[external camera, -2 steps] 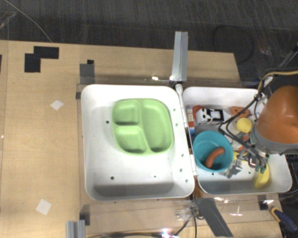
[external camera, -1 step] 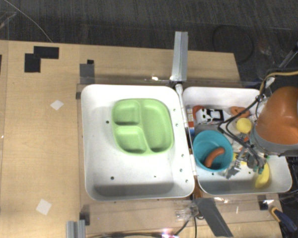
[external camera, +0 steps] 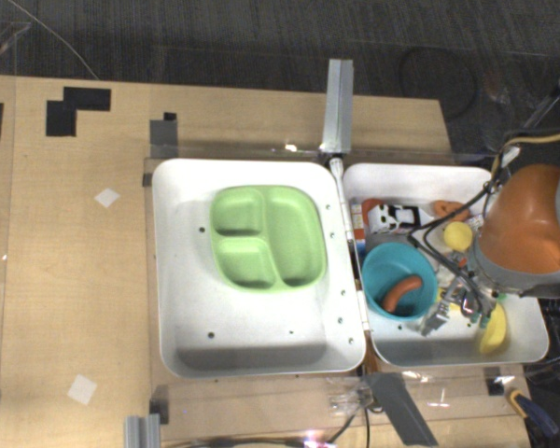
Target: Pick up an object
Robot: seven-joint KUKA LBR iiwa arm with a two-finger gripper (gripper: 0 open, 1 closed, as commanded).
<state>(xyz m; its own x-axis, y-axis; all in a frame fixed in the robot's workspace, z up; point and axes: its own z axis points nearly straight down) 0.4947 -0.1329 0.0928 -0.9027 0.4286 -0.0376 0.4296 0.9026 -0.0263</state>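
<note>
The right bin (external camera: 420,343) holds a teal bowl (external camera: 385,267) with a reddish sausage-shaped toy (external camera: 402,292) inside it. A banana (external camera: 493,332) lies at the bin's near right, a yellow ball (external camera: 458,236) sits further back, and a black-and-white box (external camera: 392,217) lies along the far wall. My gripper (external camera: 451,308) hangs low over the bin, just right of the bowl and left of the banana, under the orange wrist band (external camera: 532,217). Its metal parts and cables blur together there.
The left bin (external camera: 182,250) carries a green divided plate (external camera: 266,235). A metal post (external camera: 339,101) stands at the back between the bins. Black cables loop from the wrist across the right bin's far half.
</note>
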